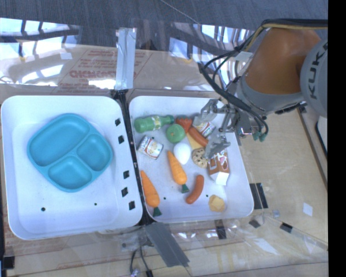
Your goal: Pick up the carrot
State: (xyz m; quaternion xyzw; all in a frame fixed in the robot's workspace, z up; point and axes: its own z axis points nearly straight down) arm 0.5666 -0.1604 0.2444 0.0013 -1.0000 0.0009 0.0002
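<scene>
Two orange plastic carrots: one [150, 191] against the right white bin's [242, 198] near-left wall, another [176, 167] mid-bin, room around it. Far right, my gripper [214, 133] hovers, fingers spread, pinching nothing.

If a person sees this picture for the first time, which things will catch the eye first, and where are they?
The bright blue divided plate lies alone in the left bin. The right bin holds a crowd of toy food, with two orange carrots, one in the middle and one at the left wall. The grey and orange arm reaches in from the right, with its gripper over the bin's upper right part.
</scene>
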